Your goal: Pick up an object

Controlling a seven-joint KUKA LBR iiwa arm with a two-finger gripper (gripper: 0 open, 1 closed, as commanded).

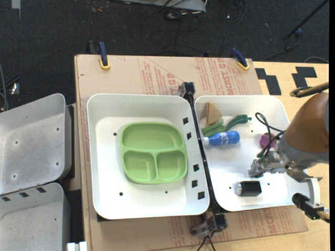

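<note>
Black block (249, 188): seen lying flat on the floor of the right bin (230, 203), just below and slightly left of the gripper (260, 167), apart from it; a pale end is shown on its left side.
Gripper: lowered into the right bin from the right, close above the floor; whether the fingers are open or closed cannot be told, and nothing is seen held between them.
Purple object (265, 139): placed just above the gripper, partly hidden by the arm (310, 135) and a black cable (263, 120).
Blue bottle (222, 138): laid on its side up and to the left of the gripper, white cap pointed left.
Green object (233, 121): found further up and left, beside a tan wedge (212, 112).
Left bin (99, 156): well to the gripper's left; a green divided plate (154, 152) is held in it.
Bench (141, 75): a brown board with red print, clamped at its far edge by two yellow and blue clamps (104, 59).
Room: dark floor (47, 30) with cables is seen beyond the bench; white perforated trays (31, 135) are set at the far left.
</note>
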